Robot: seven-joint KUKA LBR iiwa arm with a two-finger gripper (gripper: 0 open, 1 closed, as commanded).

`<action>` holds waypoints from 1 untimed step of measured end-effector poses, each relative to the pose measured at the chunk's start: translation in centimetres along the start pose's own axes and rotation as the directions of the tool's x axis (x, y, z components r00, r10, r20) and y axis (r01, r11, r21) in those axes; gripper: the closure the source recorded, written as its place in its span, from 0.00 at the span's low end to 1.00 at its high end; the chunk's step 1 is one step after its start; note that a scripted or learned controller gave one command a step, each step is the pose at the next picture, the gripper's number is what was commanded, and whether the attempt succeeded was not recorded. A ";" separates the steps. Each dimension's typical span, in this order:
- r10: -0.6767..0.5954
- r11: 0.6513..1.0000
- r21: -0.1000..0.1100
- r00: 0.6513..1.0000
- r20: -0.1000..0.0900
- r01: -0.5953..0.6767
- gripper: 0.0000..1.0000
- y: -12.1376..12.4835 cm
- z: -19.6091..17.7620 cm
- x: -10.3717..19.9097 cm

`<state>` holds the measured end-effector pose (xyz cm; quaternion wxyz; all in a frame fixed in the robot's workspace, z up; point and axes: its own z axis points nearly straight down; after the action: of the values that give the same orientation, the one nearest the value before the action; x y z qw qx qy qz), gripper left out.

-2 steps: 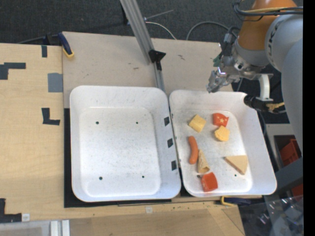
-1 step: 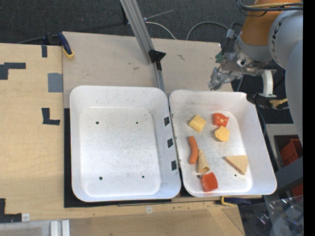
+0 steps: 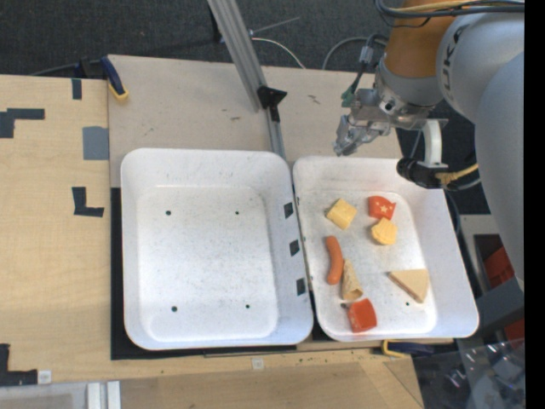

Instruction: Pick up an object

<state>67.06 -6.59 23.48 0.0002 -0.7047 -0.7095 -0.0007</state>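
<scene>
Pincer [image 3: 349,143], grip state unreadable, above right bin's [image 3: 443,313] far rim; descending here risks striking the rim, missing yellow block [image 3: 341,214].

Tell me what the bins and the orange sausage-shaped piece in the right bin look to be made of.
Right bin and left bin: likely molded plastic, matte white, with rounded rims and dark specks. Orange sausage-shaped piece: probably toy-food plastic or rubber, given its smooth, even color.

A robotics lab: taped plywood bench [image 3: 51,228], aluminium camera post [image 3: 238,45], loose cables [image 3: 281,45].
</scene>
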 end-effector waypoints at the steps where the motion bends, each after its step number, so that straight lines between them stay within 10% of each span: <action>1: 0.000 1.000 0.004 1.000 0.000 0.000 1.00 -1.7 0.9 5.5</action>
<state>65.35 -1.08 22.59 0.0019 -0.7048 -0.7094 0.0006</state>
